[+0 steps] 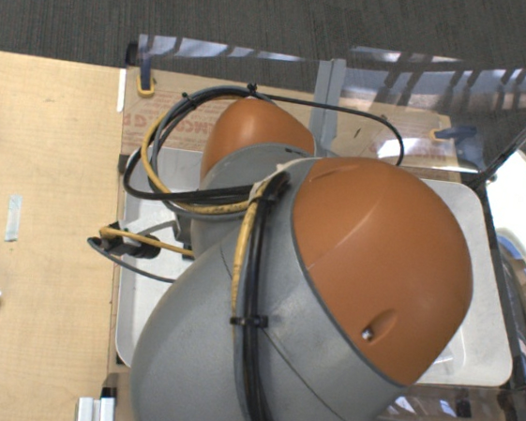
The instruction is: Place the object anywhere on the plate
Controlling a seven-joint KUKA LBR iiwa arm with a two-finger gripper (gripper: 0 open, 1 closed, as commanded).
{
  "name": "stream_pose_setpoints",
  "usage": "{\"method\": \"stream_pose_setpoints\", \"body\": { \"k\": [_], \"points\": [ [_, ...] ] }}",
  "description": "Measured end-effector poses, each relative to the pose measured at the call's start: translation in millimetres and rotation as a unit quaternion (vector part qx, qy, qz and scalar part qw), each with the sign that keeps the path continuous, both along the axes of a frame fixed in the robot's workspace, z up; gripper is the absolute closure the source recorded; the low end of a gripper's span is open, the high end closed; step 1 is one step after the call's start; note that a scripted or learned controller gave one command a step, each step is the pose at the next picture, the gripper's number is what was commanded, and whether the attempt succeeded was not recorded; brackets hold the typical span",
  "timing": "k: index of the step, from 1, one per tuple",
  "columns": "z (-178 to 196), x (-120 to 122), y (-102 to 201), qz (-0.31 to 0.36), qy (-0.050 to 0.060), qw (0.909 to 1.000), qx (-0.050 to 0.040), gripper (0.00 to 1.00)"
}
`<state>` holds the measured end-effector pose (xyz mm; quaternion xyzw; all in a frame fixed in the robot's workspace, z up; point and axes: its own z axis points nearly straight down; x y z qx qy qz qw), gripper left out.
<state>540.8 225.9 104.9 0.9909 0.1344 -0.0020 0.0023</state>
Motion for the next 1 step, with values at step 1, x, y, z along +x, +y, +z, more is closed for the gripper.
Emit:
{"method": "stream_pose_setpoints", "body": {
  "k": [1],
  "points": [
    [111.3, -11.0, 1.4, 0.011, -0.001, 0.9999, 0.0004, 0.00]
  ]
}}
